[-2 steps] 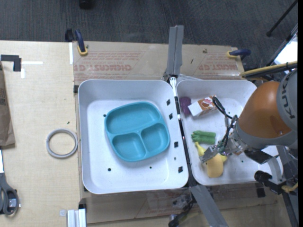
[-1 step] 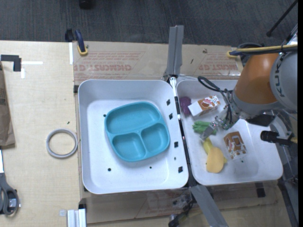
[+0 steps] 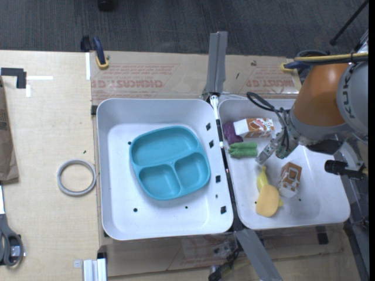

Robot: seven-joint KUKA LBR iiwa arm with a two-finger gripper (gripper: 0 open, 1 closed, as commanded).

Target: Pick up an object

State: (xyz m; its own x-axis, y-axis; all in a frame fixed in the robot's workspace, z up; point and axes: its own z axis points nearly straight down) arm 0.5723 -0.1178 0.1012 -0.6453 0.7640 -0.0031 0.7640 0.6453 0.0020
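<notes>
The right bin [image 3: 328, 212] holds several small objects. A white and orange carton [image 3: 255, 127] lies near its back wall, with a purple piece [image 3: 231, 134] and a green piece [image 3: 243, 150] beside it on the left. A yellow fruit-shaped toy [image 3: 266, 199] rests near the front, and a small brown and white box [image 3: 290, 178] lies to its right. My gripper [image 3: 273, 151] hangs over the middle of this bin, between the green piece and the small box. Nothing shows between its tips.
The left bin [image 3: 111, 174] holds a blue divided plate [image 3: 169, 162]. A tape ring [image 3: 76, 177] and scissors [image 3: 9, 247] lie on the bench at left. A grey divider post [image 3: 217, 63] rises between the bins at the back.
</notes>
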